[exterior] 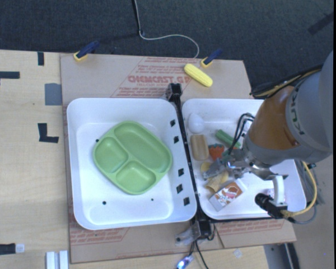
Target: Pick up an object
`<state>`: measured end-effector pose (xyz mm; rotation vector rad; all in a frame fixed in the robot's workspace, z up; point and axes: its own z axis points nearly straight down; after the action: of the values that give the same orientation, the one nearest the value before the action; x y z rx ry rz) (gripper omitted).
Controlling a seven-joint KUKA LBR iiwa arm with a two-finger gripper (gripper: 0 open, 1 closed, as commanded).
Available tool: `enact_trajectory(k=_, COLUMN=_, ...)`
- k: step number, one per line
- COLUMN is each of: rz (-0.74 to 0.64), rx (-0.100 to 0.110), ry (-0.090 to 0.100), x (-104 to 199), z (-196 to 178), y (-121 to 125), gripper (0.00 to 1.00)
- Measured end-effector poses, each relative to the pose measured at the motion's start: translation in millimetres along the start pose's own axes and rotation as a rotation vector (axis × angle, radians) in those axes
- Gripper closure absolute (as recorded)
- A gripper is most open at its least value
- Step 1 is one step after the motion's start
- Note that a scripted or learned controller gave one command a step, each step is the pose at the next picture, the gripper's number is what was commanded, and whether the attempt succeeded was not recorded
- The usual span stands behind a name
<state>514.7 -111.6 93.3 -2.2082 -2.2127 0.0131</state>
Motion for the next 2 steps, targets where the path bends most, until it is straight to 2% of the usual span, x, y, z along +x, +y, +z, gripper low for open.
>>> enact_trajectory(k=1, rz=-0.006, rx=-0.020, ry=-0.002, x=68, z=-94, y=-32, gripper=0.00)
enact_trajectory(k=2, rz=-0.006, rx=-0.016, ry=-0.003, x=121, z=-90, y=-3, gripper=0.00)
